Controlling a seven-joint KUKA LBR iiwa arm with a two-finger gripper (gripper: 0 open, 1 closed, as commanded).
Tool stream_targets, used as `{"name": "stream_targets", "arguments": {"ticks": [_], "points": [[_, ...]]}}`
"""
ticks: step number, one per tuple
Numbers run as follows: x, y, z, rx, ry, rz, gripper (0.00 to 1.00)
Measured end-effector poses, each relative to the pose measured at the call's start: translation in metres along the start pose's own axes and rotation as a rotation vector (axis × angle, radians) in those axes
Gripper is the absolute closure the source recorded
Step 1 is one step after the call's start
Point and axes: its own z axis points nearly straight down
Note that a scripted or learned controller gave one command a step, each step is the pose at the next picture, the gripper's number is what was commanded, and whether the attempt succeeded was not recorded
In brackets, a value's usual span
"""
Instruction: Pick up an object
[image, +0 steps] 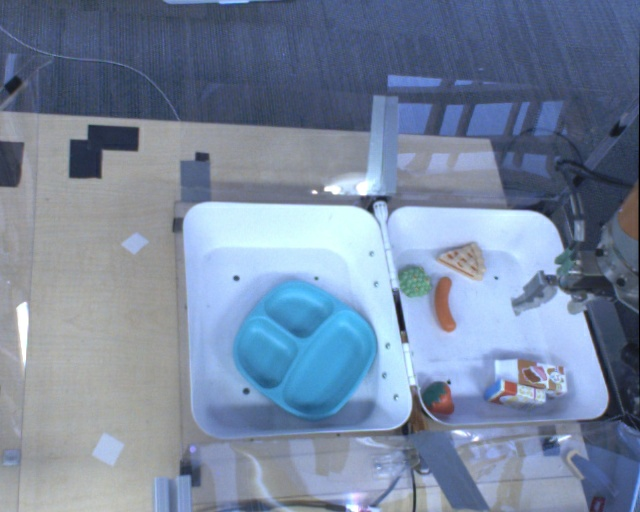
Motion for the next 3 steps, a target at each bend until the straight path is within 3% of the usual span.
{"name": "stream_targets", "arguments": {"ticks": [1, 2, 3], "points": [[-0.019, 0.02, 0.149, -0.008, -0.001, 0.174, 0.0], [0.007, 0.064, 0.107, 0.0, 0.0, 0.346, 0.0], [0.079, 0.105, 0.15, -0.005, 0.002, 0.517, 0.0]]}}
